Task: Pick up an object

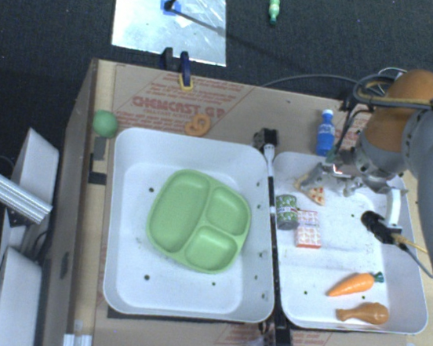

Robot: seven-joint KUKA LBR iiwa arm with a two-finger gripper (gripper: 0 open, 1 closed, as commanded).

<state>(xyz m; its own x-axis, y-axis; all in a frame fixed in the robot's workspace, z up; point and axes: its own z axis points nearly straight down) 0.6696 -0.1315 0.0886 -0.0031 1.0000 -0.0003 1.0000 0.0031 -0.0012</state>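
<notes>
Your gripper [335,174] over the right white bin [410,293] — far corner.
Jaws' state you cannot tell; small orange-yellow pizza-slice toy [316,194] lies just beside.

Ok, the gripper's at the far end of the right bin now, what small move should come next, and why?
Probably a short descent onto the pizza slice. The gripper sits at the back of the right bin, just above and beside that slice, with nothing visibly between its fingers. The carrot and drumstick lie much farther off, toward the near end.
</notes>
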